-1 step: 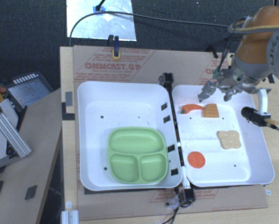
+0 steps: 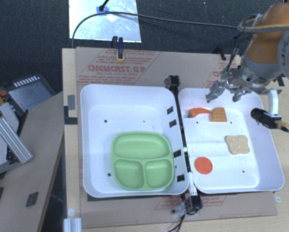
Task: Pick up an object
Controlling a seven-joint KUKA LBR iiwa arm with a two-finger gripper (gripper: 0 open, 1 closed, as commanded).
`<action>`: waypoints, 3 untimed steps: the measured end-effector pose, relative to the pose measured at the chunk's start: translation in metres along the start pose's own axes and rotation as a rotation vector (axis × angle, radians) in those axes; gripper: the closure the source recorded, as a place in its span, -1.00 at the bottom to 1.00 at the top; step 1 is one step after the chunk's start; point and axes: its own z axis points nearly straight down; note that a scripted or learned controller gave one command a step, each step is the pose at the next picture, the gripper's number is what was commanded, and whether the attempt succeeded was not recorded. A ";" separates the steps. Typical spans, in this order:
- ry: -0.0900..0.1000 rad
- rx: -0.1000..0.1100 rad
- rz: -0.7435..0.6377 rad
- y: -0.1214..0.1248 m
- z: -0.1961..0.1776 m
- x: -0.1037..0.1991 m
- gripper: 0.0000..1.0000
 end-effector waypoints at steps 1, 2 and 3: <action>0.001 0.003 -0.002 0.006 0.052 0.008 -1.00; 0.000 0.003 0.002 0.006 0.095 0.003 -1.00; -0.003 -0.005 0.001 0.009 0.127 0.003 -1.00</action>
